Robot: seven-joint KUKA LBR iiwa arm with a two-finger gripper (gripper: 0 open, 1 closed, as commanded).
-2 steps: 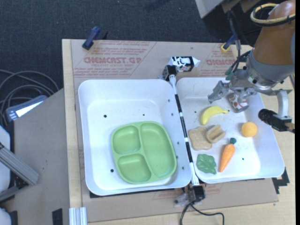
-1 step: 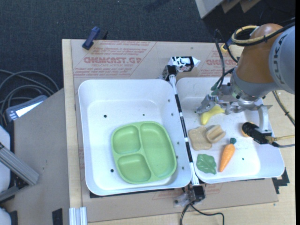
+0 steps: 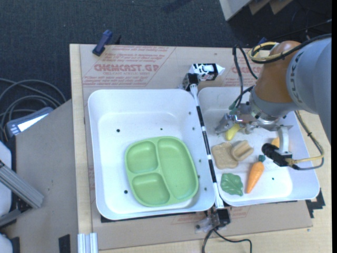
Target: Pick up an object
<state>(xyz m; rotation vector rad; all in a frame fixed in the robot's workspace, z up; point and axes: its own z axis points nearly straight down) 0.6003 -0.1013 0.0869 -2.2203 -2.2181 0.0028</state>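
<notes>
Nearest you, in the right bin (image 3: 300, 190), the toy carrot (image 3: 255, 175) lies with its green top up-right and tip down-left. Beyond it, the end effector (image 3: 230, 121) hovers by a yellow piece (image 3: 231, 133); you cannot tell its opening.

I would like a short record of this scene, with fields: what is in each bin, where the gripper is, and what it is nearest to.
left bin: green divided plate, lying flat
right bin: yellow piece, toast slice, tan piece, carrot, green leaf
gripper: low over the right bin's far left part
nearest thing: the yellow piece, just below the gripper in the view
grasp: cannot tell
</notes>
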